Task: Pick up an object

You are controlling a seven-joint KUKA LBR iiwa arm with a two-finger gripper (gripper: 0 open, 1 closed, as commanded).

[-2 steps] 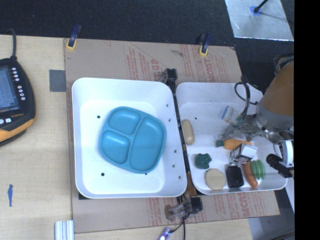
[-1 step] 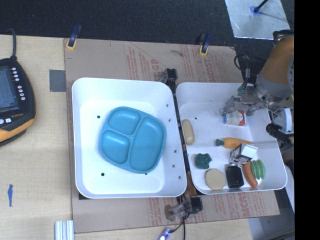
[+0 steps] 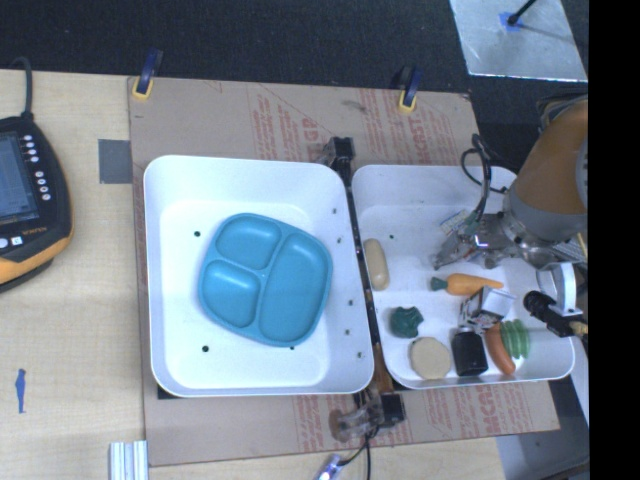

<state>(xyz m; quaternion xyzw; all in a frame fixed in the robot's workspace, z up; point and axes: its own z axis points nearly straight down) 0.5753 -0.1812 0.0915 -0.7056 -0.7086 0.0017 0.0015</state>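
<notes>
- Pendant [image 3: 25, 203] at far left of the worktop [image 3: 80, 348], well clear of me.
- Left bin [image 3: 160, 268]: blue tray [image 3: 265, 278] with three compartments, lying a bit skewed. No loose items in there that I can make out.
- Right bin [image 3: 400, 193] has all the candidates. Left to right: beige oblong piece [image 3: 375, 264] near the dividing wall, dark green lump [image 3: 405, 319], tan round piece [image 3: 431, 358], carrot [image 3: 468, 284], black block [image 3: 468, 353], then an orange and green veg [image 3: 508, 346] at the right wall.
- My hand [image 3: 470, 240] is low over the right bin's upper right, just above the carrot. Nothing between the fingers. Open or closed: can't tell, the wrist and cables blur it.
- My read: the carrot is the nearest target, grasp not made yet.
- Risk: the carrot is thin and rounded. An off-centre close would likely roll it out or flick it toward the black block.
- Risk: the lower right items sit tightly packed and some touch. Going there, I could clip a neighbour or pinch two at once.
- Risk: the right wall is close to that cluster. A steep approach could hit the rim.
</notes>
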